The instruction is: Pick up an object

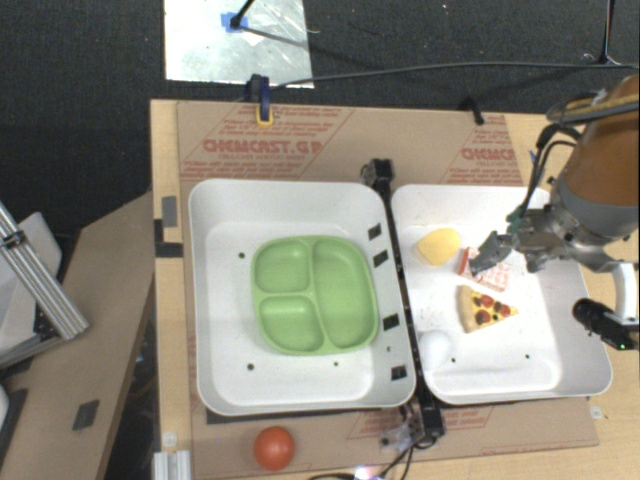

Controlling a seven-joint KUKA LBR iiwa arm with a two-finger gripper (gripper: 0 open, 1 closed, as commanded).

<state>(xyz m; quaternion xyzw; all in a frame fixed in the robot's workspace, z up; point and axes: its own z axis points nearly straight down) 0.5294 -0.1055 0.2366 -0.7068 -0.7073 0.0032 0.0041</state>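
A toy pizza slice (484, 310) lies flat in the right bin (570, 373), tip pointing right.

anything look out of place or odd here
One thing: an orange-red ball sits on the bench in front of the left bin, outside both bins. The green divided tray lies slightly askew in that bin.
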